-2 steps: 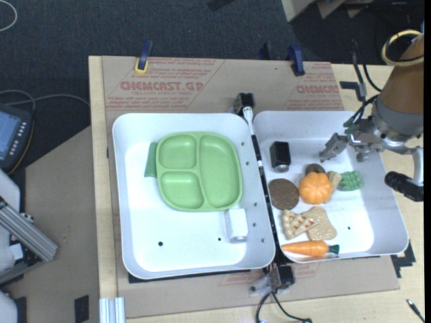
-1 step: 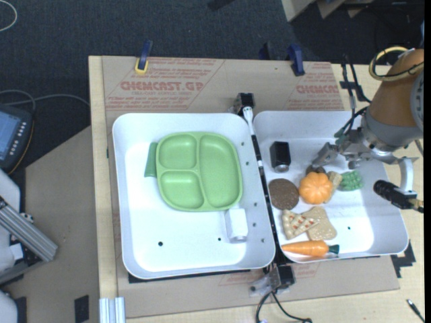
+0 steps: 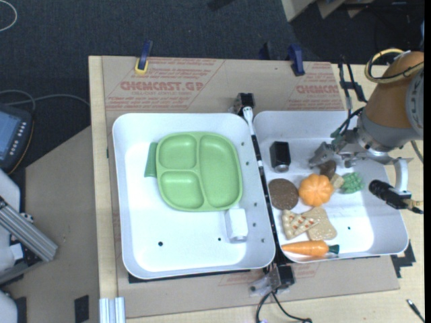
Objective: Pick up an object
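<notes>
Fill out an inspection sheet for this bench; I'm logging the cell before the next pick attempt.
Surface: board carrying left bin and right bin.
Job's things: right bin holds black block, brown patty, orange, pizza slice, cracker, carrot, green piece.
Clutter: green tray and white block in left bin.
Grippers: gripper low over right bin, above the orange; fingers unclear.
Cables: leads at arm; wire left of board.
Surroundings: clamps on board's far edge.
</notes>
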Robot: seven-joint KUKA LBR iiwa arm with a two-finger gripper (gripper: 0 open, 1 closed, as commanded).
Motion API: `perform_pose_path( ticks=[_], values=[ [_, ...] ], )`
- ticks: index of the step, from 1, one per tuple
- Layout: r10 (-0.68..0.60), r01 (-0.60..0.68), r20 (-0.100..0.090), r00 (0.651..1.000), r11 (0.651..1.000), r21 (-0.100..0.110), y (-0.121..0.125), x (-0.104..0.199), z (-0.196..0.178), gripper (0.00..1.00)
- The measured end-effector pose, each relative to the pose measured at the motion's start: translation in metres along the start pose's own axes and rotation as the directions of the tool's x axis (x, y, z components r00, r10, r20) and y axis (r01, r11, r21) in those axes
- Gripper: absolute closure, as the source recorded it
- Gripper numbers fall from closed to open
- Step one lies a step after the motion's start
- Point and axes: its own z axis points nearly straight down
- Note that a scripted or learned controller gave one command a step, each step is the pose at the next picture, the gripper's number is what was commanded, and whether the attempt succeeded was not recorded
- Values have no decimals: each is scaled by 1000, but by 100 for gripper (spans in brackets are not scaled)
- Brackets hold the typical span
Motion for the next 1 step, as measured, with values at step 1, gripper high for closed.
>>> perform_pose_path(
  ticks=[1],
  values=[
    [0, 0, 2, 1000, 1000, 9, -4, -1, -6, 100]
  ],
)
